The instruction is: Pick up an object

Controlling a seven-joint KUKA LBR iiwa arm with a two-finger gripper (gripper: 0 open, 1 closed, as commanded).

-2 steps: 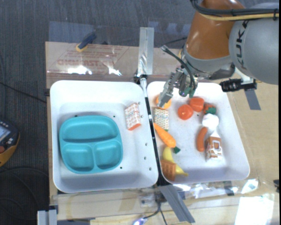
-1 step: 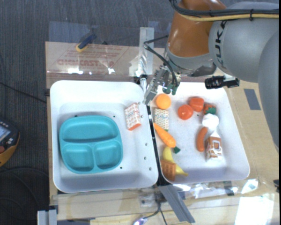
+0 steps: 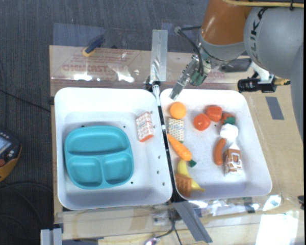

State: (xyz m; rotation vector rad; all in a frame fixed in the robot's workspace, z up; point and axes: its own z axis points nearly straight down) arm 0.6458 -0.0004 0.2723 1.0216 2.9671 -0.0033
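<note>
The orange ball [image 3: 177, 110] is the toy closest to the gripper, so it looks like the one to go for. It sits in the right bin [image 3: 255, 142], up in the corner at about 11 o'clock, close to the wall between the two bins. It is round, so it has no long side and points no way at all. You can come at it from any side.

Just below it, at 6 o'clock, lies a little spotted pack [image 3: 176, 129], very near it. Below that is the carrot [image 3: 180, 149]. The carrot is long. It runs from 10 o'clock to 4 o'clock, with its green end at 4 o'clock. At 3 o'clock from the ball is a red tomato [image 3: 202, 121], with a clear gap between them.

The gripper [image 3: 186, 81] hangs above the back rim of the right bin, at about 1 o'clock from the ball. It leans, with its tip toward 7 o'clock. It holds nothing that you can see. You cannot tell if it is spread wide or closed.

So I think this is the reaching step, and the pick is not yet done. Next, you need to bring the gripper down and a bit toward 7 o'clock, until it is right over the ball. Watch the bin wall and the pack, since both are close and could get bumped. A ball can also roll away.
</note>
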